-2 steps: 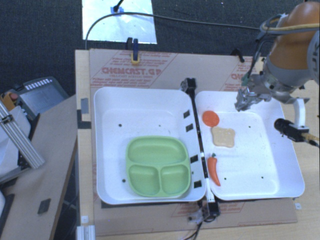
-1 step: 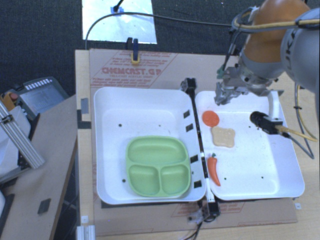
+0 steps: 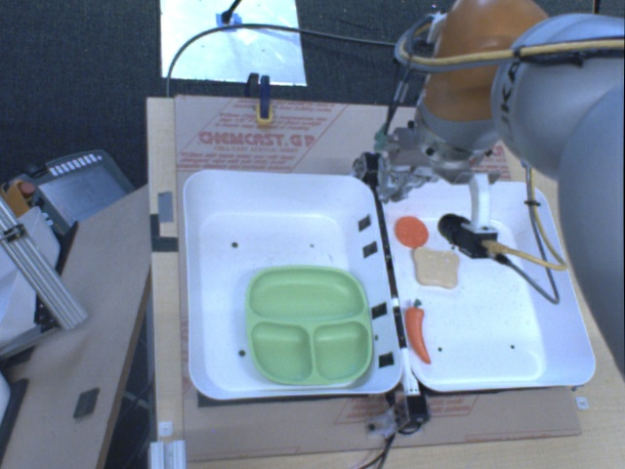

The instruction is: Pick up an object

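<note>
The gripper (image 3: 395,179) hangs over the right bin's (image 3: 508,345) back left corner, likely lining up on the red slice (image 3: 411,231) just below; its opening I cannot tell. A pale bread piece (image 3: 437,268) and a carrot (image 3: 417,332) lie along the left edge. The green tray (image 3: 309,322) sits in the left bin (image 3: 264,208).

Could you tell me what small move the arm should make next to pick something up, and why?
Probably shift the gripper slightly toward the camera and lower it onto the red slice, the nearest item, lying flat just below it in the right bin.
</note>
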You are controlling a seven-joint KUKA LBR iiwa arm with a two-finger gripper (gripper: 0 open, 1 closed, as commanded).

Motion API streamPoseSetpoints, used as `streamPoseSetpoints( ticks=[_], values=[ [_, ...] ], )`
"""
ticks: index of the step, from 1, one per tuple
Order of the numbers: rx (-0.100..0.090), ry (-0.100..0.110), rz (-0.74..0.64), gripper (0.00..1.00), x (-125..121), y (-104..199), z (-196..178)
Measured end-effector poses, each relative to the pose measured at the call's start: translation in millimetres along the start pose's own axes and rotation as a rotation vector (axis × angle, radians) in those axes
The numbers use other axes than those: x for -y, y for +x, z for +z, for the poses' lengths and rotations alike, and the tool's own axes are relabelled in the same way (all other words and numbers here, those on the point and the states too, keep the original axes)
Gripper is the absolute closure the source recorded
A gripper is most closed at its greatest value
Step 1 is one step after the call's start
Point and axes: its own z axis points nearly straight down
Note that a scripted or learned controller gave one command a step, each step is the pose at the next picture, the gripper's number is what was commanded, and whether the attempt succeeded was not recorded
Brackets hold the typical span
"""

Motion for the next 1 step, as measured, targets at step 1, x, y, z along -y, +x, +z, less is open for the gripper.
streamPoseSetpoints(
  ticks=[1],
  values=[
    [-0.001,-0.002,0.0,1.0,-14.9,54.0,-3.4]
  ],
)
